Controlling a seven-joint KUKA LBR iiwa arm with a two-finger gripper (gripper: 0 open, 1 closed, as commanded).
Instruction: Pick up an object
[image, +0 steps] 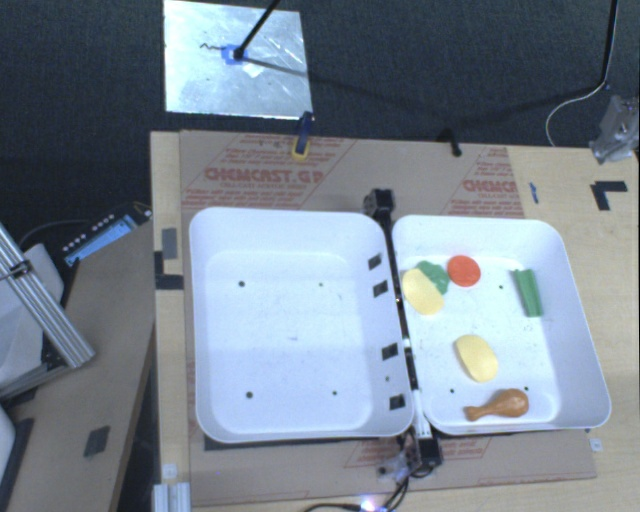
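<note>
Two white bins on a bench, toy food gathered in the right one.

The bench (330, 160) carries a left bin (290, 330) and a right bin (560, 330) joined side by side along a black clipped seam. In the right bin, near its 9 o'clock edge, a pale yellow lemon-like piece (422, 292) touches a dark green leafy piece (435, 274) at its 1 o'clock, and a round red-orange tomato-like piece (463, 270) sits just beside that. A green stick-shaped piece (527, 292) lies toward 3 o'clock, well apart from the others. A second yellow oval piece (477, 357) rests near the bin's centre, and a brown drumstick (498, 405) lies just at its 6 o'clock, close to the front wall. The gripper's state cannot be told.
</note>
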